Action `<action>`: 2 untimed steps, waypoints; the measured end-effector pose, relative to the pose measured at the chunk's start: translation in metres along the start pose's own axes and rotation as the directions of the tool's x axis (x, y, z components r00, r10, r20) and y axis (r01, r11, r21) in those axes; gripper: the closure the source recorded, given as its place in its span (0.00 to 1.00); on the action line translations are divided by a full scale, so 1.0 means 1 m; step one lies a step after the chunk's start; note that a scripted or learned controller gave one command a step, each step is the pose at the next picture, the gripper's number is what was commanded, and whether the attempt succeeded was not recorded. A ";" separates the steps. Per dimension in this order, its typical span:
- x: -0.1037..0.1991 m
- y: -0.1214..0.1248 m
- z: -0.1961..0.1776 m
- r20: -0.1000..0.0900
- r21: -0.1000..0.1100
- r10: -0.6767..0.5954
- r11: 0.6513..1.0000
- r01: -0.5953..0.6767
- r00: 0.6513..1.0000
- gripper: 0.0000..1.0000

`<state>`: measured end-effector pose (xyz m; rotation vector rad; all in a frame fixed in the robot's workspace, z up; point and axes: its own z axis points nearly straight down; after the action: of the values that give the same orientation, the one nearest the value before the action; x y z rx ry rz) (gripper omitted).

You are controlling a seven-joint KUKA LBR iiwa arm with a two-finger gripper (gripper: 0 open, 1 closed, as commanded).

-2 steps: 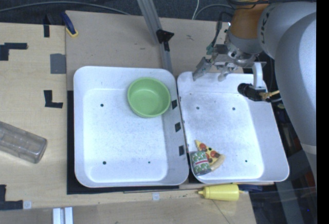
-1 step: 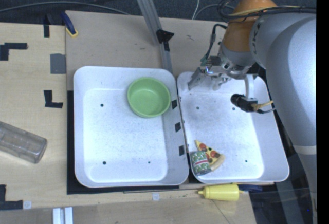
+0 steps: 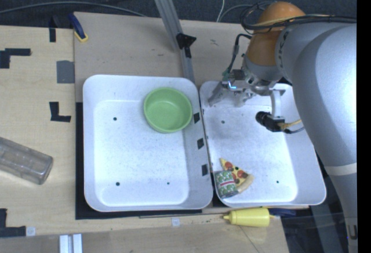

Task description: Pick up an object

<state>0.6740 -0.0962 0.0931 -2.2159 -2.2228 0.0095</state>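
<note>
My gripper (image 3: 227,96) hangs over the back left corner of the right bin (image 3: 290,188), just inside its rim. Its two fingers stand spread, open, with nothing between them. A toy pizza slice (image 3: 239,174) lies near the front left of the right bin, touching a small green-grey packet (image 3: 224,184). Both are well in front of the gripper. A green bowl (image 3: 168,109) sits upright at the back right of the left bin (image 3: 104,147), to the left of the gripper and across the divide between the bins.
A yellow squeeze bottle (image 3: 250,217) lies on the bench just in front of the right bin. A clear plastic tumbler (image 3: 23,160) lies on the bench far left. A slanted metal post (image 3: 168,14) rises behind the bins. A black cable fitting (image 3: 268,120) hangs from the wrist.
</note>
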 end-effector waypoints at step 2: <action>0.006 -0.005 -0.070 -0.002 -0.011 0.001 1.000 -0.001 1.000 1.00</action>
<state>0.6692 -0.0900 0.1632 -2.2213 -2.2266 -0.0058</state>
